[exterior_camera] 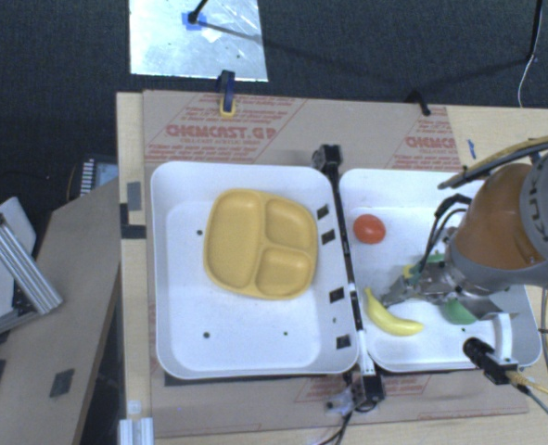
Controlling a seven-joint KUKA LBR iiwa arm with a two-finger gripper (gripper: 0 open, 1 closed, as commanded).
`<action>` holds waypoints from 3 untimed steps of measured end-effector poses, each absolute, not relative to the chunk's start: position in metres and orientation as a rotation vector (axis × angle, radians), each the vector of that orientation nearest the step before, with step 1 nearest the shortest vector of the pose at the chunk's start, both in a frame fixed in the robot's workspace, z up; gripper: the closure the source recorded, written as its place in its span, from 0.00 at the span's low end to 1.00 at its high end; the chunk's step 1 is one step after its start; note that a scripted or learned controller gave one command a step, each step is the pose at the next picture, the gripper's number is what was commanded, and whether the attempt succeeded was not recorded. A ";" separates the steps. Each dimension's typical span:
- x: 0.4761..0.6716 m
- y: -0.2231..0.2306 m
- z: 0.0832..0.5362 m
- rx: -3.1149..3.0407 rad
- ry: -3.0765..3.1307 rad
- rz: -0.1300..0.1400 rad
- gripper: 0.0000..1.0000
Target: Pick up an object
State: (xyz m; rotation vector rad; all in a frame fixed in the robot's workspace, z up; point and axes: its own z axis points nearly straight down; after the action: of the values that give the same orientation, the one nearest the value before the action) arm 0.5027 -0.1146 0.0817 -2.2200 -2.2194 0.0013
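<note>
The arm's jaws hang low in the right-hand shallow white bin [399,364]; whether they are apart or together cannot be told. A yellow plastic banana [390,315] lies just below-left of them, a small orange-red round ball [369,229] further up-left, and a green object [457,310] is partly hidden beside them.

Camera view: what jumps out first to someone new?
The big yellow divided plate in the middle of the left bin, then the arm's orange band looming over the right bin. Below it, the hand sits low just above a banana, with a small orange-red ball near that bin's far left corner.
</note>
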 end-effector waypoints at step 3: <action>0.519 -0.114 0.214 -2.220 -2.232 -0.007 1.00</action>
State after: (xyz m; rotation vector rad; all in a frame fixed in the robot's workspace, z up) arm 0.5188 -0.1135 0.2138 -2.2204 -2.2321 -0.0075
